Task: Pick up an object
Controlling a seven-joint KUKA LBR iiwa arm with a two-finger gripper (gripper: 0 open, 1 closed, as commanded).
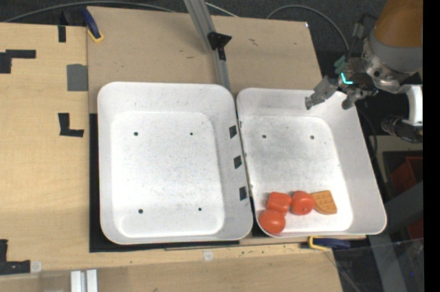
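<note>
Two-finger hand (333, 94) spread wide, pinching nothing, at two o'clock over shallow white right bin (357, 167). Three round red pieces (282, 208) beside flat orange waffle-like piece (324, 202), clustered at six o'clock of bin floor.

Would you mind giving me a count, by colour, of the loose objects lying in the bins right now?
Red rounded pieces: 3, at and, clustered in the near corner of the right bin.
Orange waffle-like piece: 1, beside them on their right.
Total: 4
</note>
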